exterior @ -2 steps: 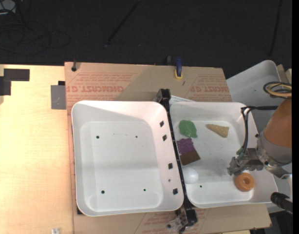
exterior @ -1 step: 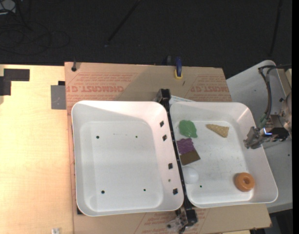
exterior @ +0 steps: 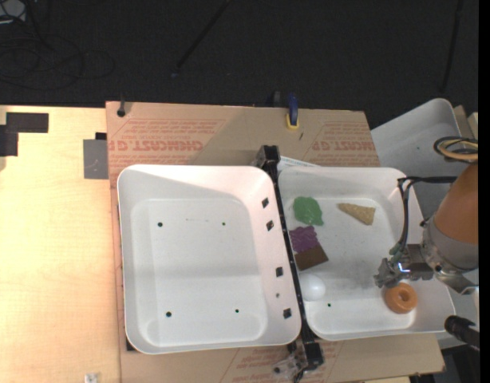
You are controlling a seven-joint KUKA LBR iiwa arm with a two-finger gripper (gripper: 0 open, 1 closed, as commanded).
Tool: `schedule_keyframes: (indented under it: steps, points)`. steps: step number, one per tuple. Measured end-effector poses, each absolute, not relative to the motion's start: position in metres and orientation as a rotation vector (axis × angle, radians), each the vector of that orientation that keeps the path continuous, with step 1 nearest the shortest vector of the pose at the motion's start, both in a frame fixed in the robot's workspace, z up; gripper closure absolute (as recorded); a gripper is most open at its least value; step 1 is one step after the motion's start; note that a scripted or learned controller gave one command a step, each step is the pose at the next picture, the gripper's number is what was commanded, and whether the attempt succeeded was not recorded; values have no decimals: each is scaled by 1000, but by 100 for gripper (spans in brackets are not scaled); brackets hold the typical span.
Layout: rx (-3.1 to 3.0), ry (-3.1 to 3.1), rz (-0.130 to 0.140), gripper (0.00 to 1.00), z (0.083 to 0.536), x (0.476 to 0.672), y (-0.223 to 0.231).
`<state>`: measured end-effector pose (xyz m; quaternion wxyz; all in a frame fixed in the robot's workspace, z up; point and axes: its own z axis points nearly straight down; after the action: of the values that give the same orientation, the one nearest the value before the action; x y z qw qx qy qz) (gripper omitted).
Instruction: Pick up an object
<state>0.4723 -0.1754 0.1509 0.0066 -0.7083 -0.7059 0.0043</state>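
I've got the gripper [exterior: 395, 271] low over the right bin [exterior: 341, 325], by its right wall; whether its jaws are parted or closed, I can't tell. The orange ring [exterior: 401, 298] lies just below it on the floor. Farther left sit a green piece [exterior: 308, 210], tan wedge [exterior: 357, 211], purple piece [exterior: 302, 235], brown block [exterior: 312, 256] and white ball [exterior: 313, 286].

The right bin [exterior: 365, 325] has open floor at centre, between purple piece [exterior: 302, 236] and orange ring [exterior: 401, 298].
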Motion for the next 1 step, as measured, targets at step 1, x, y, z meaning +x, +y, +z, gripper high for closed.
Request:
schedule_keyframes:
  steps: [1]
  points:
    - [-2223,-2230,-9,100,281,477,-152]
